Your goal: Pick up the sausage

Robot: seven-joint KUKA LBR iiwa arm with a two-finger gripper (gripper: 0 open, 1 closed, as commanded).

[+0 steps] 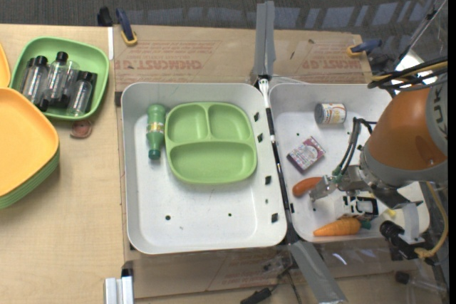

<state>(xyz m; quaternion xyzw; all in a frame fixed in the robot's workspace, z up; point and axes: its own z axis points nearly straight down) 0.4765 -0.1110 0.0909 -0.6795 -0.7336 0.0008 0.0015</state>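
Note:
The sausage, short and orange-red, lies in the right bin near its left wall, below a purple packet. My gripper is low in that bin, just right of the sausage's right end and right up against it. The grey arm with its orange band rises behind the gripper at the right and hides part of the bin floor.
A carrot lies at the right bin's front edge, just below the gripper. A small can rests at the back. The left bin holds a green divided plate and a green bottle.

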